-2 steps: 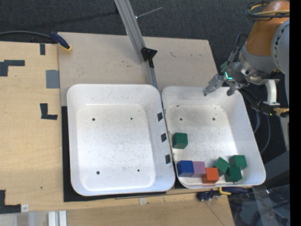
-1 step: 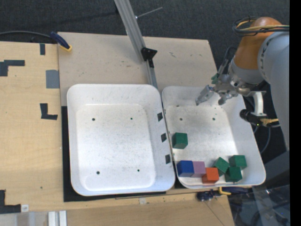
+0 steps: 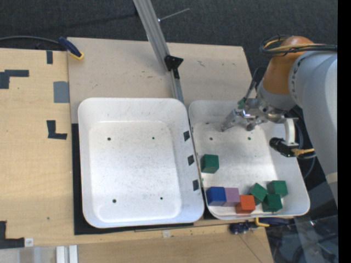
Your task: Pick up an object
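We see a pale wooden surface (image 3: 142, 73) on a dark carpeted floor (image 3: 66, 10), carrying two shallow white bins side by side. A metal pole (image 3: 156, 34) slants across the top. The left bin (image 3: 88, 163) has speckled marks inside. The right bin (image 3: 241, 149) holds the blocks. The claw (image 3: 237, 120) hangs over the far end of the right bin; we cannot tell its state. A lone green block (image 3: 210, 163) lies nearer the camera than the claw, apart from it. A blue block (image 3: 216, 195), purple block (image 3: 232, 195), orange block (image 3: 246, 203) and three more green blocks (image 3: 270, 195) cluster along the near edge, well apart from the claw.
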Controlling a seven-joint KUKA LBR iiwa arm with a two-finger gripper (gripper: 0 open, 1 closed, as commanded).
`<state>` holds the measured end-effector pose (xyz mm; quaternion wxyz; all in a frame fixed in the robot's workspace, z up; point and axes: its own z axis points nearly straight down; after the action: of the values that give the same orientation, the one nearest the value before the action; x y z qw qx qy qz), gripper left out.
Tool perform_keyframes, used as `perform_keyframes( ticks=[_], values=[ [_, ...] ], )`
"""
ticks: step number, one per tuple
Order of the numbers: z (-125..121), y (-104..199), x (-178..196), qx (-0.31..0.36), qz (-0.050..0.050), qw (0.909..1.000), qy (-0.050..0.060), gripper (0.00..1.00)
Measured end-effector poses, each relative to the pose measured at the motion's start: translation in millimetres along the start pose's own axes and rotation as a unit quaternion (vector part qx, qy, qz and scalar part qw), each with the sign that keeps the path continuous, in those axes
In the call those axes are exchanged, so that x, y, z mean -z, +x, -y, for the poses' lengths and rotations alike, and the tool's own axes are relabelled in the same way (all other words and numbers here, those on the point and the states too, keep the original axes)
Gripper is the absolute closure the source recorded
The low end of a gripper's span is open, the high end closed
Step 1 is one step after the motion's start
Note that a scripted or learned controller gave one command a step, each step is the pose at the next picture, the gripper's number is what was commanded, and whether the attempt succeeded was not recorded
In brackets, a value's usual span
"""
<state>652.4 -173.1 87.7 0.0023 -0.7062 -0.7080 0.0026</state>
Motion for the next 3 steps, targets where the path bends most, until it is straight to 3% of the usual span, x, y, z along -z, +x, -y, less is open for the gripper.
perform_keyframes(
  ticks=[1, 3],
  values=[
    [-1.9, 0.5, 14.2, 0.001, 0.001, 1.0, -0.003, 1.0],
    [-10.6, 0.7, 123.3, 0.0, 0.0, 1.0, -0.006, 1.0]
  ],
)
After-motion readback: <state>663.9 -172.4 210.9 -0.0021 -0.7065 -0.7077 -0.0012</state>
